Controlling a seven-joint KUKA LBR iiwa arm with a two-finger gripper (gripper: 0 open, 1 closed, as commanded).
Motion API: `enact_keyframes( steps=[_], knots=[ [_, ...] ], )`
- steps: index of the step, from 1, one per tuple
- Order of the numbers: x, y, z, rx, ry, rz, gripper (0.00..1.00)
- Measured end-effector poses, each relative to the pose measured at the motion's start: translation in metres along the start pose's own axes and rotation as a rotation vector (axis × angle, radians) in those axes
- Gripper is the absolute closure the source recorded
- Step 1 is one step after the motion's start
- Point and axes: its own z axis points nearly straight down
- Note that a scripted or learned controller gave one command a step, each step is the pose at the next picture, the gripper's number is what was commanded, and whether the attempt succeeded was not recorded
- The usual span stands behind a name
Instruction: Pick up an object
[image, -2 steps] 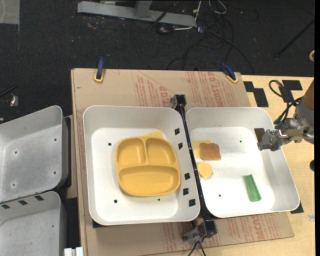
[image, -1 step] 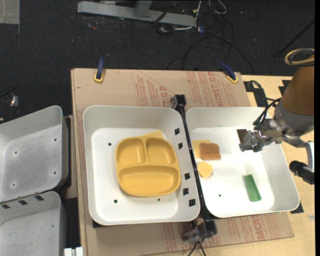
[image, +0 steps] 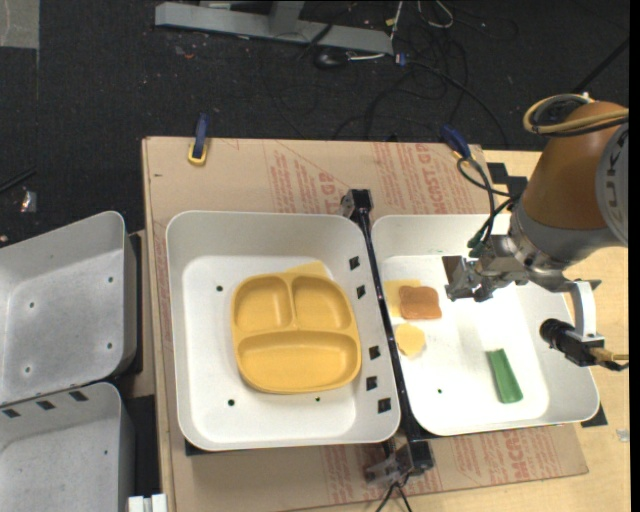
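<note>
The right bin (image: 560, 405) holds three small objects. An orange-brown square piece (image: 419, 302) lies near its left wall, with a pale yellow round piece (image: 410, 340) just below it. A green stick (image: 504, 375) lies toward the bin's lower right. My gripper (image: 470, 281) hangs over the upper middle of this bin, just right of the orange-brown piece and above the green stick. Nothing shows between its fingers.
The left bin (image: 200, 400) holds a yellow divided tray (image: 296, 334). A black divider (image: 372, 300) runs between the two bins. Grey metal panels (image: 60, 300) lie off the bench at the left. Cables (image: 480, 175) trail at the upper right near the arm.
</note>
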Motion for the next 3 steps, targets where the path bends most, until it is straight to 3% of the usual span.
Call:
enact_keyframes(
  steps=[3],
  knots=[
    [0.178, 0.025, -0.029, -0.002, 0.0, -0.002, 1.0]
  ],
)
